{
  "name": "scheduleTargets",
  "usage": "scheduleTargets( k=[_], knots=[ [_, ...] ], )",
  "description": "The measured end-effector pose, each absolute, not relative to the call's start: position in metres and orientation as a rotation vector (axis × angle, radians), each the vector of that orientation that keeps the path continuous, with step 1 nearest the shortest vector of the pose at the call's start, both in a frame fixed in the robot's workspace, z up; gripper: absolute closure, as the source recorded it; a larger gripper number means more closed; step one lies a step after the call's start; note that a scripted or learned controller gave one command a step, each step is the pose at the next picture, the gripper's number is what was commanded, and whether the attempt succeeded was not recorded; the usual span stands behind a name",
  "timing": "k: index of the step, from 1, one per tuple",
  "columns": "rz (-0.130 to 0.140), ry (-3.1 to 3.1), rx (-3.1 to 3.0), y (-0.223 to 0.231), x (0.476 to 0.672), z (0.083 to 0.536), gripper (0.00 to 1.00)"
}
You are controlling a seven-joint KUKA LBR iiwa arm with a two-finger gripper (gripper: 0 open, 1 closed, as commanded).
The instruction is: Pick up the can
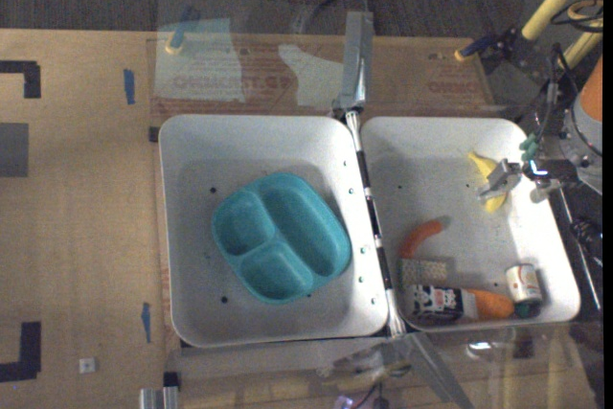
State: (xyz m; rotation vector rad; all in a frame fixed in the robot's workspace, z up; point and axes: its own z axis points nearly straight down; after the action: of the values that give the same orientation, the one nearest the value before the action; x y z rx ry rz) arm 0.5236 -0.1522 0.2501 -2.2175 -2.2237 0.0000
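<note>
Two white bins are shown: the left bin (182, 206) holds a teal divided plate (280, 236). In the right bin (421, 144), a carton (438, 301), carrots (421, 237) and a yellow piece (489, 179) crowd the small can (524, 284), lying in the near right corner. The can is judged light, rigid and smooth, best gripped across its sides. The gripper (510, 175) hovers apart, parted and holding nothing.

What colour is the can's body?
White with a red band, the can lying in the right bin's near corner, camera view.

camera: fixed overhead | slanted down | both bins (182, 148) whole
</note>
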Motion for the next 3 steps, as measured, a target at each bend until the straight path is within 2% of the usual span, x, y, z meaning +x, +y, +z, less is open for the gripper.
scheduleTargets(
  k=[1, 2, 3],
  knots=[
    [0.001, -2.03, -2.395, -0.127, 0.507, 0.165, 0.0],
    [-0.001, -2.049, -2.383, -0.137, 0.516, 0.275, 0.0],
    [0.0, -1.881, -2.518, -0.182, 0.484, 0.119, 0.0]
  ],
)
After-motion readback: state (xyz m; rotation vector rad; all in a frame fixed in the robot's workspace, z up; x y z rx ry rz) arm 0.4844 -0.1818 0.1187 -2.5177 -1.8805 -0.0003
